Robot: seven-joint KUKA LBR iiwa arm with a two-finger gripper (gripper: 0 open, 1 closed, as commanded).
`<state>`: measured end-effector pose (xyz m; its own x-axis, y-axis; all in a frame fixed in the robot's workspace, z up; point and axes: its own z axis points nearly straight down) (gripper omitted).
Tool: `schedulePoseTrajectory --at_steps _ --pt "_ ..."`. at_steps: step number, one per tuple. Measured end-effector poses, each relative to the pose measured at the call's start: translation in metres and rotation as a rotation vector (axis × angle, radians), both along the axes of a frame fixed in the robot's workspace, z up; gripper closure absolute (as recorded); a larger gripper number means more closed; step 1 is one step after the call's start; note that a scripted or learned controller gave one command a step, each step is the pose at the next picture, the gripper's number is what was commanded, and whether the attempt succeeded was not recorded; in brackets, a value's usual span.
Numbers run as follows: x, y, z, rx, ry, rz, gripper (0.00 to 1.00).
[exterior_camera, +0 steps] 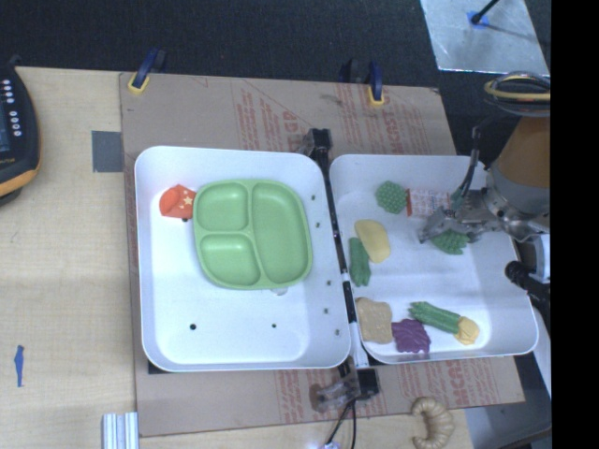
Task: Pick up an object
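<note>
While the arm (524, 157) leans in from the right, its gripper (456, 223) sits low in the right bin (496, 340), right on top of a dark green leafy toy (452, 242). Can't honestly tell how wide it's spread or whether it has hold of anything; the metal bits and the toy blur together from where I'm standing. My guess is that leafy toy is what it's going for, since it's right at the tip.

Rest of that bin is toy food scattered loose, probably so there's always something to grab: a green bumpy piece (391, 196) near the top, a yellow piece (373, 239), a pickle (358, 261) against the left wall, bread (375, 321), a purple thing (410, 335) and a corn cob (445, 321) along the bottom.

Left bin (168, 344) has a green divided plate (253, 233) with a red toy (175, 201) touching its left edge. Looks like the drop-off side to me.
</note>
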<state>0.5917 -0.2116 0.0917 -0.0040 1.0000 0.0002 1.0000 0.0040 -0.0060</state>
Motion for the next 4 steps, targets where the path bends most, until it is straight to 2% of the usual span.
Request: schedulePoseTrajectory --at_steps 1,2,3,4 --pt "0.001 -0.001 0.011 0.0 0.0 0.001 1.0" --pt "-0.005 0.02 0.083 -0.001 -0.009 0.001 1.0" --pt "0.069 0.064 0.142 -0.001 -0.013 0.005 1.0" --pt "-0.007 0.105 0.151 0.001 0.002 0.003 1.0"
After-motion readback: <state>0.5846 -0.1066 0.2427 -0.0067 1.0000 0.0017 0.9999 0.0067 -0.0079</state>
